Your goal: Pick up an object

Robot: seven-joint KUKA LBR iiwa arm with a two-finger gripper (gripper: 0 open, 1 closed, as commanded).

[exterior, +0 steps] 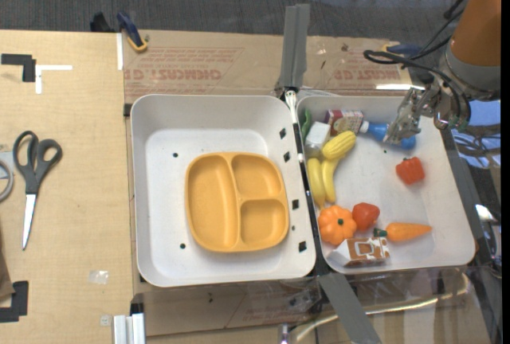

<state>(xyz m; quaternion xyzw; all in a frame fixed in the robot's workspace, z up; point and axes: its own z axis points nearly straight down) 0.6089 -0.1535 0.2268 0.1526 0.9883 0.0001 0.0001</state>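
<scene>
Overhead, the gripper [396, 135] hangs above a blue object [398, 133]; jaws' state cannot be told.

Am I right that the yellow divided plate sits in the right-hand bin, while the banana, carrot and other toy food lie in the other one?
Not quite: the camera view shows the yellow divided plate in the left-hand bin. The banana, carrot and other toy food lie in the right-hand bin.

Just left of the metal-looking gripper [396, 131], both white bins [151, 199] are looking like smooth plastic; the yellow divided plate [237, 201] is showing a soft sheen, the bench [64, 255] pale matt wood.
</scene>
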